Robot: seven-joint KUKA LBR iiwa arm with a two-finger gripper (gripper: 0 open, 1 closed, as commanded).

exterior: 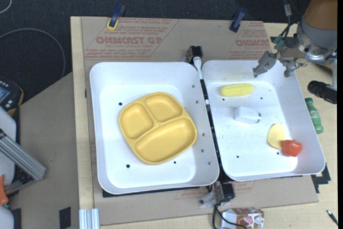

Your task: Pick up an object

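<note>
- At the left of the frame the left bin (102, 115) carries a yellow divided plate (157, 127), lying flat at its middle and turned a little askew. Nothing is near it, so it looks to me like a thing parked out of the way.
- A black strip (204, 99) runs down between the two bins, where their rims nearly touch.
- The right bin (305, 139) holds the small things a gripper could lift: a yellow corn cob (237, 90) lying crosswise near the top, a small white block (247, 115) just below it, hard to make out against the white floor, and lower right a yellow piece (276, 135) touching a red piece (291, 148).
- At the upper right the gripper (276, 63) hangs over the top rim of the right bin, above and to the right of the corn cob and apart from it. Its fingers are spread and carry nothing.
- I'd judge the corn cob the nearest candidate; nothing is grasped yet.
</note>
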